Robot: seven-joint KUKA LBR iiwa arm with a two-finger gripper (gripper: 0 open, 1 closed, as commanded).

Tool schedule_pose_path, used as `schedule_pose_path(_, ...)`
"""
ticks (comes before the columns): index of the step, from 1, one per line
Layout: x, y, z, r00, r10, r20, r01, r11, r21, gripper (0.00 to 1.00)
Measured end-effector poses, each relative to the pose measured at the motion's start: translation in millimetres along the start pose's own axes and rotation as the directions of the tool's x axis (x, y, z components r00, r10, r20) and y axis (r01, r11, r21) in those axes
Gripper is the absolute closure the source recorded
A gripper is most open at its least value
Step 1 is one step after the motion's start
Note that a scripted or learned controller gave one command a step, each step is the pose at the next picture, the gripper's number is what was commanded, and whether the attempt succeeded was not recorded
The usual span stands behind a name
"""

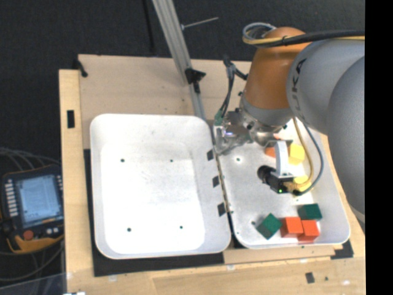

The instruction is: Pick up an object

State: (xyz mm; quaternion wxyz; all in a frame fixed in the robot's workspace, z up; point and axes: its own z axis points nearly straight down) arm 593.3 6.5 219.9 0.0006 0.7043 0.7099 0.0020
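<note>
Grey arm point(334, 78) with an orange band point(270, 72), cables looping round the wrist.

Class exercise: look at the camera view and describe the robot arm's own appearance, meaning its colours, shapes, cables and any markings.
The arm is a thick, rounded grey tube with an orange band above the wrist. Dark letters mark the grey shell. Thin cables loop around the wrist, and a small green light glows on the black part below.
</note>
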Motion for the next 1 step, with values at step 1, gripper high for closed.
schedule_pose_path(1,56.8,-15.3,3.9,1.0,0.0,0.0,0.0,1.0,0.005,1.0)
